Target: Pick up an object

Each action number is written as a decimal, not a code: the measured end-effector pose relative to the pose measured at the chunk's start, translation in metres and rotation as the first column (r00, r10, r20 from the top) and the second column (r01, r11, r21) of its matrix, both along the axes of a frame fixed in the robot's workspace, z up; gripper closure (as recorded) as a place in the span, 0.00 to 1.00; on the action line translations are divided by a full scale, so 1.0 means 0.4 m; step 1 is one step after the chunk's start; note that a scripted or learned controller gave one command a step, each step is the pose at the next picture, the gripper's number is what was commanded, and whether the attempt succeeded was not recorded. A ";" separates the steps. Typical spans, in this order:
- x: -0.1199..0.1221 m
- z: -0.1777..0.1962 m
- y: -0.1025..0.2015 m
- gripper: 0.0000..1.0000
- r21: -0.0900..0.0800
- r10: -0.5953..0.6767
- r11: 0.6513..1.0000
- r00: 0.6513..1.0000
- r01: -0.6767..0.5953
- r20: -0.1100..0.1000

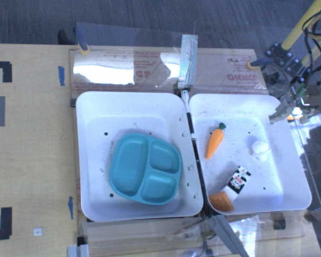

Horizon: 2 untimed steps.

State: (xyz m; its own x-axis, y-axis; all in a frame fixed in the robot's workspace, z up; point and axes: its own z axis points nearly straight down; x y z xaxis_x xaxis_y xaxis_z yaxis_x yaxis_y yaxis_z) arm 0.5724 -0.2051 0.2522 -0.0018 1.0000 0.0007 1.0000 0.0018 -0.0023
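The right bin (289, 194) holds an orange toy carrot (215, 141) with a green top, lying near the bin's left wall. A small white lump (260, 149) rests toward the right side. A black-and-white cow-patterned toy (238, 180) lies near the front, and just below it sits an orange rounded piece (221, 201) against the front rim. My gripper (282, 111) hangs over the bin's upper right corner, well apart from all of these, with nothing visibly in it.
The left bin (91, 111) carries a teal divided plate (145, 168). A clear panel and a taped upright post (188, 60) stand behind the bins. Cables and a yellow bar (305, 20) crowd the far right beside the arm.
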 end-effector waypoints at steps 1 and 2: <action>-0.081 -0.368 0.130 0.00 0.003 0.110 0.994 0.994 -0.110 -0.008; -0.225 -0.411 0.248 0.00 -0.005 0.207 0.978 0.978 -0.207 0.011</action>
State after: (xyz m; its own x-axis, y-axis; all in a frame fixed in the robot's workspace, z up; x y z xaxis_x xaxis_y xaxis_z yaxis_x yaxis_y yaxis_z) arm 0.4823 -0.1059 0.0876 -0.2089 0.9779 -0.0042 0.9779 0.2090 0.0088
